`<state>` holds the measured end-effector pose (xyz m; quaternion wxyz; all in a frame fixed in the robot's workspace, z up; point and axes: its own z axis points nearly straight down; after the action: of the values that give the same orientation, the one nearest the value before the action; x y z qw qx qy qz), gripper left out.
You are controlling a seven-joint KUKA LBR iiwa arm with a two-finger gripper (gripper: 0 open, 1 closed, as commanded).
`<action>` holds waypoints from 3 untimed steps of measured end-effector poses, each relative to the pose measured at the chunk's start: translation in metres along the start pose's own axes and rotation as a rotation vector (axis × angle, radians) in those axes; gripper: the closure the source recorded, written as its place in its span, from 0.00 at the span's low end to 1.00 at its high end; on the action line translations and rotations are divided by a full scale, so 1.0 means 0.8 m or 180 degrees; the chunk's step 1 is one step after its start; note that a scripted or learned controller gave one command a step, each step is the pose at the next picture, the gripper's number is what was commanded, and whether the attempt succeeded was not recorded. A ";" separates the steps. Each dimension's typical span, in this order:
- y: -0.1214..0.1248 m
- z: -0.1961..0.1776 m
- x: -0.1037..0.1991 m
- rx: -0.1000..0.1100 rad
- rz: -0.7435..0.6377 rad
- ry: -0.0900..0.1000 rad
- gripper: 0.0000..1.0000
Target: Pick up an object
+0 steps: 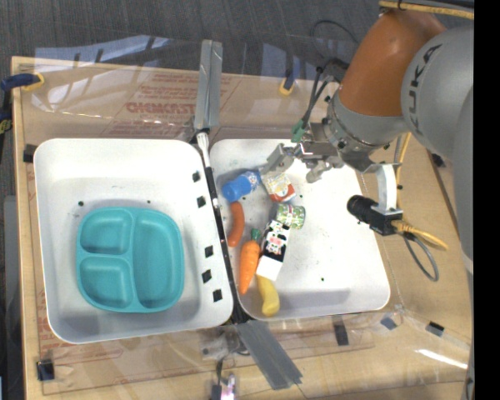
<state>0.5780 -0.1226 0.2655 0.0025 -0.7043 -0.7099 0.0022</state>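
In the right bin [350, 282]: objects crowd the left wall — blue bottle [239, 186], two carrots [248, 265], yellow piece [268, 297], black-and-white carton [273, 248], small can [290, 216]; the right half lies open. Gripper [277, 163] hangs over the far-left cluster; whether it is apart or together cannot be told. Arm [417, 57] cut off at right. Left bin [58, 290]: teal divided plate [131, 258].
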 end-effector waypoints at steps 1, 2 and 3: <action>-0.078 0.192 0.002 -0.0073 0.0401 -0.0005 0.00; -0.074 0.179 0.003 -0.0085 0.0381 0.0002 1.00; -0.045 0.075 0.065 -0.0009 0.0536 0.0002 1.00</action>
<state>0.5409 -0.0708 0.2058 0.0016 -0.7616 -0.6481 0.0012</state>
